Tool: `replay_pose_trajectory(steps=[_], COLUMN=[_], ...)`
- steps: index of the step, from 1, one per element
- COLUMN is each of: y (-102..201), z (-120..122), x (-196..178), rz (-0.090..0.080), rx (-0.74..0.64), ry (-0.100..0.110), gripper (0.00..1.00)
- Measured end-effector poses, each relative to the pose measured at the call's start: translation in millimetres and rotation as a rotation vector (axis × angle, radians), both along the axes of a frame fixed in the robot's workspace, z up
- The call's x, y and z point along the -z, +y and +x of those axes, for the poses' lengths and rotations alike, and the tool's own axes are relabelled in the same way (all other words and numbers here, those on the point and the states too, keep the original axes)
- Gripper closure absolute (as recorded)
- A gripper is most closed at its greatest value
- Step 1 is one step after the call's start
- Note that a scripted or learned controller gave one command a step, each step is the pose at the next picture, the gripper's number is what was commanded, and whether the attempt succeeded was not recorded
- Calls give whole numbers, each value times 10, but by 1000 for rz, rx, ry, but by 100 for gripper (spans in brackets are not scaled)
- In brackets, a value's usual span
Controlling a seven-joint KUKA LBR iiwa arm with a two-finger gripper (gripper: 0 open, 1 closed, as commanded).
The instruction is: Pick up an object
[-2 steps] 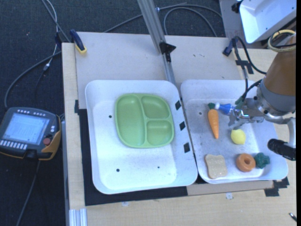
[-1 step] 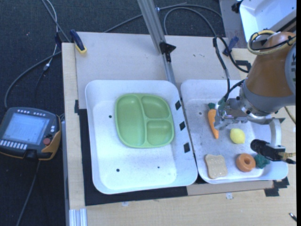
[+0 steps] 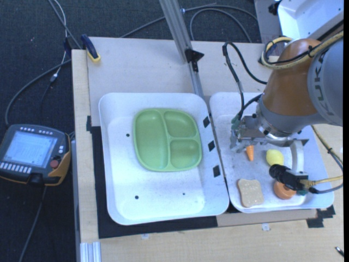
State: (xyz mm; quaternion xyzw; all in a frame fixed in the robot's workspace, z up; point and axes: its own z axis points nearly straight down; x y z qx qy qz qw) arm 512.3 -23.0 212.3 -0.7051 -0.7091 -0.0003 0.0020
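Observation:
In the right bin (image 3: 322,201) my gripper (image 3: 244,142) hangs low over the bin's left part, under the grey and orange wrist (image 3: 289,91). A small orange carrot (image 3: 250,153) pokes out just below the gripper, touching or very near it. The wrist hides whether the carrot is held. A yellow lemon (image 3: 275,157) lies right of the carrot. Toward the front edge lie a slice of bread (image 3: 250,192) and an orange fruit (image 3: 283,190), which a black cable fitting partly covers.
The left bin (image 3: 117,201) holds a green divided plate (image 3: 166,140). A metal pole (image 3: 180,31) slants down to the wall between the bins. Cables loop around the wrist. A teach pendant (image 3: 32,154) lies on the floor at left.

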Motion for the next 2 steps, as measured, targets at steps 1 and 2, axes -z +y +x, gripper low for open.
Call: replay_pose_trajectory(steps=[1, 2], y=[514, 1017], z=[136, 108], x=[-111, -46], rz=[-1, -1], rx=[-1, -1], ry=[-4, 0], gripper=[100, 100])
